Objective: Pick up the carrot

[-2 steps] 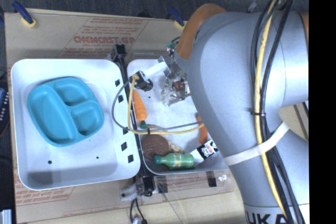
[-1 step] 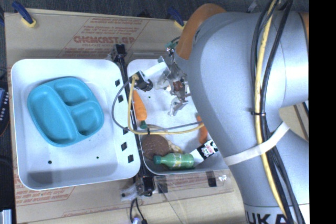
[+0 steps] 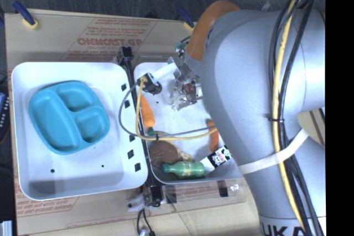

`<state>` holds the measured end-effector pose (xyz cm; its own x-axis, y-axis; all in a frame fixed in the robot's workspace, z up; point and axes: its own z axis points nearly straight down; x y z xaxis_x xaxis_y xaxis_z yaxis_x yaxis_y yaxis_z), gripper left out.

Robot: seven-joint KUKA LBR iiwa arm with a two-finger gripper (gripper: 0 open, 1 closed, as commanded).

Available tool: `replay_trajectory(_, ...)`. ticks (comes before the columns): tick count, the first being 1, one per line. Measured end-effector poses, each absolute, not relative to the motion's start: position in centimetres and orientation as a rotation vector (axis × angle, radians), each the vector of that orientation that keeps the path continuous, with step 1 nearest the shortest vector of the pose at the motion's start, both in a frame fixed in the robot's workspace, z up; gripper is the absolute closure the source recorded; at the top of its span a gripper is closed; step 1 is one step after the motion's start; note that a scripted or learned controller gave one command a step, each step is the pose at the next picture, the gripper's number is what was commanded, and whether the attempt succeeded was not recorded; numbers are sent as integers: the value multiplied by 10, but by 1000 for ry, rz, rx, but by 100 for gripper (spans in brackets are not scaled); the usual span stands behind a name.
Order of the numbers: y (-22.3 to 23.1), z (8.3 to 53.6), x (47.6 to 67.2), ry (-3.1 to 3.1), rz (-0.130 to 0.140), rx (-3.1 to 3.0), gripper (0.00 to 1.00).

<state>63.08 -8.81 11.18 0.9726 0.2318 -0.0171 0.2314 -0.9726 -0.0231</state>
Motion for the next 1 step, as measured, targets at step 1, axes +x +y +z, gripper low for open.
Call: replay_trajectory(1, -88, 111, 631, -367, 33, -3098, 0)
